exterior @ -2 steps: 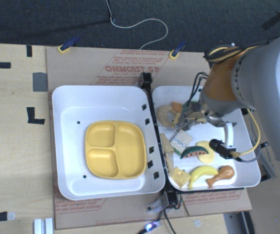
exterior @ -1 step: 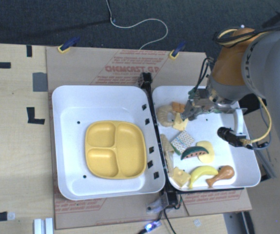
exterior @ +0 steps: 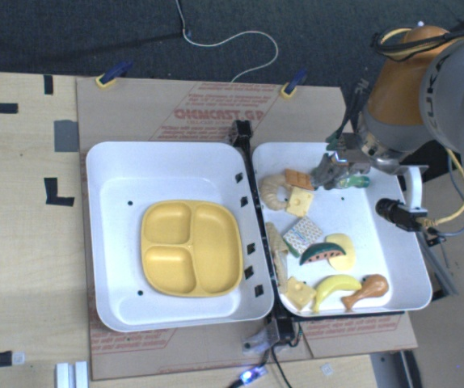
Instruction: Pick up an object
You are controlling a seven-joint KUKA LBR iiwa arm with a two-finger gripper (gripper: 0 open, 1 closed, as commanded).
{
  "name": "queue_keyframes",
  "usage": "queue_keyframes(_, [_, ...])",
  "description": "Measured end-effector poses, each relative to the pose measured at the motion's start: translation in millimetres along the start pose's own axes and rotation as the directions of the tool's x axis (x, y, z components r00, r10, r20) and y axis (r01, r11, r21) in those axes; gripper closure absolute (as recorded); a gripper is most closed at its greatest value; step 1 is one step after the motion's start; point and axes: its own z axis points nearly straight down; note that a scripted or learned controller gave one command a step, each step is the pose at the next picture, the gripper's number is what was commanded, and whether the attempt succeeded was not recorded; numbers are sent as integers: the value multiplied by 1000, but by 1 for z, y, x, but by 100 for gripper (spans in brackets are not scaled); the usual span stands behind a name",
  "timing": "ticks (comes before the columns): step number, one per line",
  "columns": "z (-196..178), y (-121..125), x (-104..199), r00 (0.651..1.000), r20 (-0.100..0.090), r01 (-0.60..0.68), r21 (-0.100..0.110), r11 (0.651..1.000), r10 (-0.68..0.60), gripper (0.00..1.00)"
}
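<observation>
The right bin (exterior: pixel 394 241) holds several toy foods: a beige bread roll (exterior: pixel 274 189), an orange cracker (exterior: pixel 296 177), a cheese cube (exterior: pixel 301 202), a checkered square (exterior: pixel 303 234), a watermelon slice (exterior: pixel 319 254), a banana (exterior: pixel 335 284) and a chicken drumstick (exterior: pixel 366 288). My gripper (exterior: pixel 327 174) hangs low over the bin's far part, just right of the orange cracker. A small green item (exterior: pixel 355 181) lies right beside it; whether it is gripped is unclear.
The left bin (exterior: pixel 111 217) holds a yellow divided plate (exterior: pixel 191 247). A long beige piece (exterior: pixel 276 249) and another cheese piece (exterior: pixel 298 293) lie along the right bin's left wall. A black fitting (exterior: pixel 398 211) on the arm overhangs the right rim.
</observation>
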Motion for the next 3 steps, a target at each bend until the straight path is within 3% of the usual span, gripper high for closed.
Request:
queue_keyframes(1, [-22,1,1,1000,-1,0,2,1000,0,100])
queue_keyframes(3, [-9,-29,106,1000,-2,5,6,1000,-5,100])
